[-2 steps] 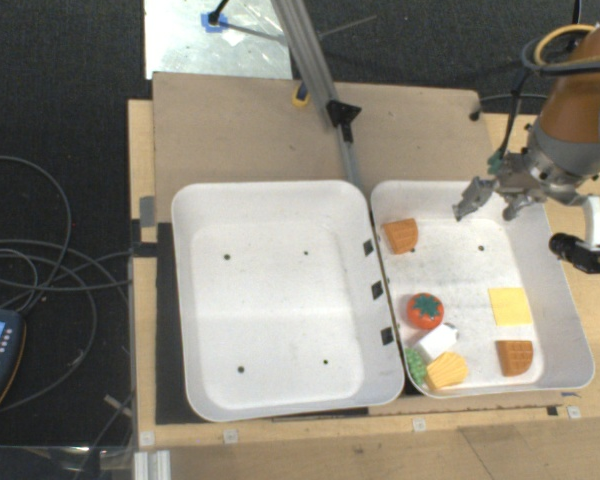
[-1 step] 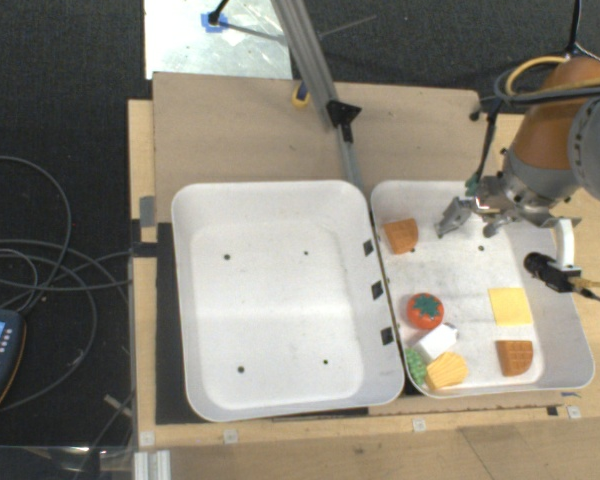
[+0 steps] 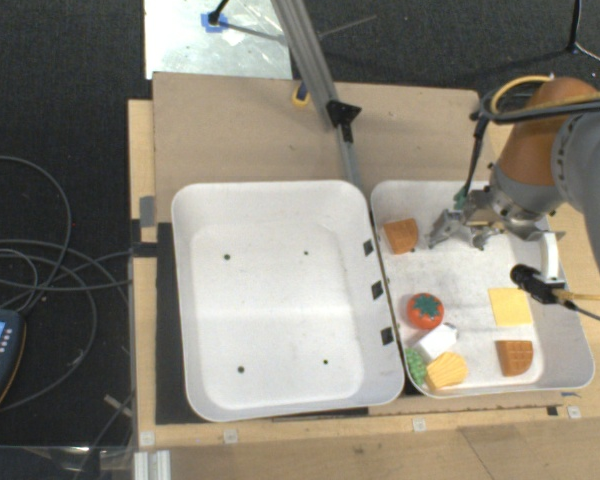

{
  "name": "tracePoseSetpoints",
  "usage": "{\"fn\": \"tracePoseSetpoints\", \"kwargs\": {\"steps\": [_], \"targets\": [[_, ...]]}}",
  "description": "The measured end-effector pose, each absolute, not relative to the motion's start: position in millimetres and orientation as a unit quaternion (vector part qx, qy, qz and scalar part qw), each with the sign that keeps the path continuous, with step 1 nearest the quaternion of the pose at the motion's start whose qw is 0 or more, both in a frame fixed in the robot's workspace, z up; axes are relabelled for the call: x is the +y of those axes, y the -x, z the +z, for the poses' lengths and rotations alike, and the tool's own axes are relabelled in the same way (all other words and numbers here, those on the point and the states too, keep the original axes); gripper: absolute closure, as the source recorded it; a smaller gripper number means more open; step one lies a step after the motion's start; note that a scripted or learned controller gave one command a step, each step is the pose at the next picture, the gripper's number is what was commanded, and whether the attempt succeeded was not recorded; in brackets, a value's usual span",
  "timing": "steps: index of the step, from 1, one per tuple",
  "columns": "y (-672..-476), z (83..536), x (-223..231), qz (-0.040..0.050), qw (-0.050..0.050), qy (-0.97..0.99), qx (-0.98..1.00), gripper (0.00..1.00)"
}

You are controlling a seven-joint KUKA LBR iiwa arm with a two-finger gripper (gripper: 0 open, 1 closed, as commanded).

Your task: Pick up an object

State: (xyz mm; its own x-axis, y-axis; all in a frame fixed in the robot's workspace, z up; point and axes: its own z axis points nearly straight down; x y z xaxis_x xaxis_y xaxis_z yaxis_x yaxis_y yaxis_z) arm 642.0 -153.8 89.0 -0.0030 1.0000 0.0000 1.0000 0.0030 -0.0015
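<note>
Reaching in from the right, the gripper (image 3: 458, 228) was seen low over the far part of the right bin (image 3: 580, 368), its fingers spread wide with nothing between them. The nearest candidate, an orange-brown block (image 3: 401, 236), lay just to the left of the fingertips, close to the bin's left wall and apart from them. The remaining items were grouped nearer the front: red tomato (image 3: 426, 310), yellow square (image 3: 509, 306) and brown block (image 3: 514, 357).
</note>
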Motion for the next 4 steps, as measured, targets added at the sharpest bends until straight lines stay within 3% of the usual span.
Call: {"fn": "tracePoseSetpoints", "kwargs": {"steps": [1, 3, 4], "targets": [[-644.1, 103, -154, -0.0014, -0.002, 0.706, -0.708, 1.0], [-660.4, 231, -151, -0.0027, -0.005, 0.705, -0.71, 1.0], [-661.6, 244, -151, -0.0013, -0.002, 0.705, -0.709, 1.0]]}}
